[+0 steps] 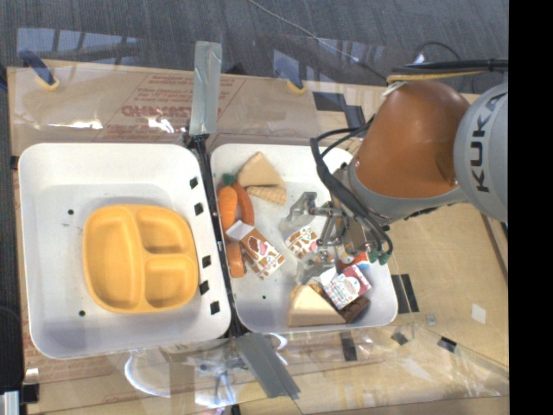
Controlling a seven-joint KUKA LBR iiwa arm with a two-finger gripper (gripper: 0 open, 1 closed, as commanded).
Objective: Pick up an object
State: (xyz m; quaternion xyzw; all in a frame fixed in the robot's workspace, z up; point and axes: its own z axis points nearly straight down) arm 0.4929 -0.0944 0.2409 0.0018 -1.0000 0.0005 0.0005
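Reaching in from the right, the gripper (308, 223) is seen low in the right bin (380, 314), fingers spread w/ nothing between, beside a small printed packet (301, 241) near centre.

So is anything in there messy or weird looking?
A little. The right bin is a jumble: carrots, a sandwich wedge and small packets lie crowded at all angles, some overlapping. The left bin looks tidy, with a yellow tray lying flat. Nothing looks spilled or broken.
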